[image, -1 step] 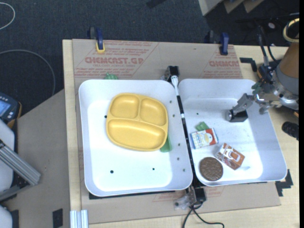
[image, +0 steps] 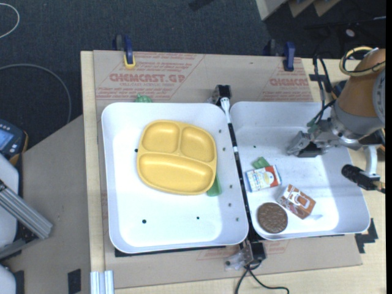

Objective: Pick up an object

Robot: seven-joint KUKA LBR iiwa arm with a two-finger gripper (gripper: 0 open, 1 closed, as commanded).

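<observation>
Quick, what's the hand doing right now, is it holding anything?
Hand: low over the right bin, apart from the items in it; whether it is open or closed cannot be told.

Both bins are plain white: the left bin (image: 122,164) carries a few tiny dark dots on its floor, and the right bin (image: 275,121) sits just beside it across a black seam. In the left bin lies a butter-yellow divided plate (image: 177,158), all one shade, with a scrap of bright green (image: 214,187) peeping from under its right edge. In the right bin, nearest that seam, a small white carton (image: 263,178) shows red and green print, a green bit (image: 260,162) just above it. Beyond it lies an orange-brown packet (image: 297,201) with white patches, and below both a round dark brown disc (image: 272,218). The gripper (image: 304,147) is dull grey metal.
</observation>
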